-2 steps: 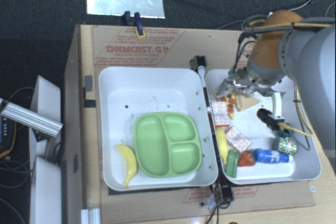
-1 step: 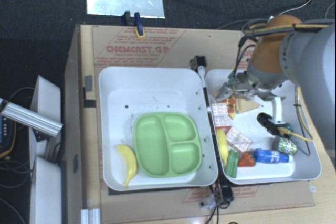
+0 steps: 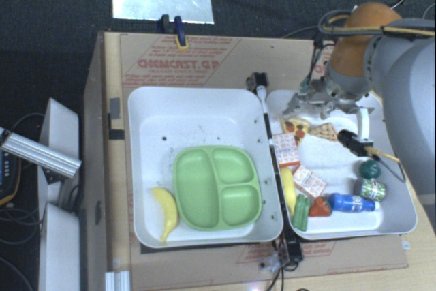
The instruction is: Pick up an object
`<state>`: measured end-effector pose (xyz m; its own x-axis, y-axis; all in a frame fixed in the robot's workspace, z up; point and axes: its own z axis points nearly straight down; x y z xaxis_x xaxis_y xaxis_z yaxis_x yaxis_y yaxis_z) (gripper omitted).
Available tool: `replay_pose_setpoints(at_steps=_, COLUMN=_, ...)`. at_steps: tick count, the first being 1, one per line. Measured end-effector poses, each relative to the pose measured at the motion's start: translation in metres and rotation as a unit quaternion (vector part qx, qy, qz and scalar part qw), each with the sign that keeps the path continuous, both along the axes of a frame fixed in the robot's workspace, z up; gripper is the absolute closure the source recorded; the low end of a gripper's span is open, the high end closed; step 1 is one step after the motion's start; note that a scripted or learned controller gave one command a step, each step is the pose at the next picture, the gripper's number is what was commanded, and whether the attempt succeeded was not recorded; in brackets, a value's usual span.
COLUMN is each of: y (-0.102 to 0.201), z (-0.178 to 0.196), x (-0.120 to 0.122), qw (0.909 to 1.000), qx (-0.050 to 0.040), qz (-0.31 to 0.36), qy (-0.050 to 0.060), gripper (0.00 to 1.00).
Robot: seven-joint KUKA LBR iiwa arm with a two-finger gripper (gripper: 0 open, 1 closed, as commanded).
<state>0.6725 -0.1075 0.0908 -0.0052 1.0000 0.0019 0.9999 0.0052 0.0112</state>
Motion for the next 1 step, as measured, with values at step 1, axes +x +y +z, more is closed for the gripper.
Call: replay_pose_setpoints(at_steps=1, y=0.021, z=-0.0058, x=-0.0224, qw=1.0, qx=-0.0011, qz=0.0, qy=0.004, gripper=0.0)
